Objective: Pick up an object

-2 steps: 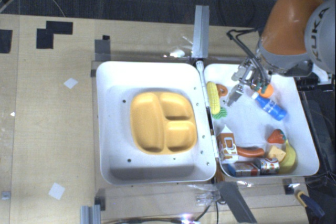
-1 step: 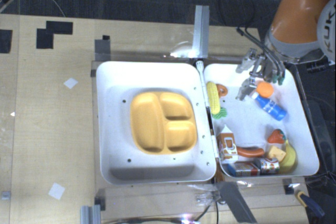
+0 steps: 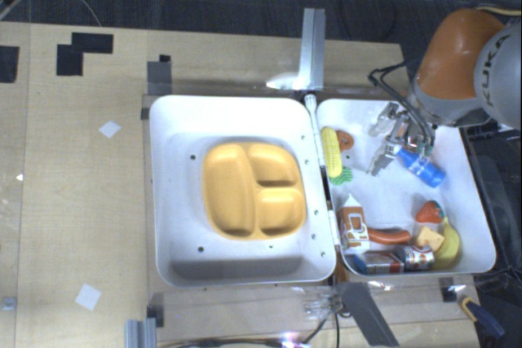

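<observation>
My gripper (image 3: 390,149) hangs over the upper middle of the right bin (image 3: 477,200), below the grey arm with its orange band. A blue bottle (image 3: 422,169) lies tilted just to the gripper's lower right, its upper end touching or tucked under the gripper. Whether the bottle sits inside the grasp is hidden. To the gripper's left, a yellow corn cob (image 3: 330,149) lies along the bin's left wall, with a small red-orange piece (image 3: 346,140) beside it.
The right bin's front holds a small carton (image 3: 352,224), a sausage (image 3: 390,236), a can (image 3: 418,258), a banana (image 3: 449,244) and a strawberry (image 3: 430,212). A yellow divided tray (image 3: 253,187) lies in the left bin (image 3: 171,175).
</observation>
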### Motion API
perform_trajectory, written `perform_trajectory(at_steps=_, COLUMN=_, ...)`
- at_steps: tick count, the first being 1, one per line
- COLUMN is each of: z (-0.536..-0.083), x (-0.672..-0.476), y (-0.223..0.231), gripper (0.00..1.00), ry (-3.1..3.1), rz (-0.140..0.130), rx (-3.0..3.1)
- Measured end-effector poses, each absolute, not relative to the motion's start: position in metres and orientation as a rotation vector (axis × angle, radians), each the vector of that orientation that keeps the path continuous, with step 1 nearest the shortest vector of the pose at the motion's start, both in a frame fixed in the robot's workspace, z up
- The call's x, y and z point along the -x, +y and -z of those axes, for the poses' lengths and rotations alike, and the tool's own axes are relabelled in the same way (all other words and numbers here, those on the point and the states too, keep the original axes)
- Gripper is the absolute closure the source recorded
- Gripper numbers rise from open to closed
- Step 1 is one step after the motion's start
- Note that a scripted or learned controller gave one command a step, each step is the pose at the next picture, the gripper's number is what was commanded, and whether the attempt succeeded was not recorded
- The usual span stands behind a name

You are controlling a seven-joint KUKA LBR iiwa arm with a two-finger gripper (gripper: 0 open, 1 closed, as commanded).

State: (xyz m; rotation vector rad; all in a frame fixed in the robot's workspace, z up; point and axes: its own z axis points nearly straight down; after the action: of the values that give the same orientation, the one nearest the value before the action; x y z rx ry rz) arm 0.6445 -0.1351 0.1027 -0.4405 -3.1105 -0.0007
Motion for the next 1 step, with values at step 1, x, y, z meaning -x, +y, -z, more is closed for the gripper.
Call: perform_trajectory(at_steps=1, z=-0.0935, x=-0.6534, y=-0.0853, gripper=0.0, ry=-3.088, rz=-0.003, rx=0.668)
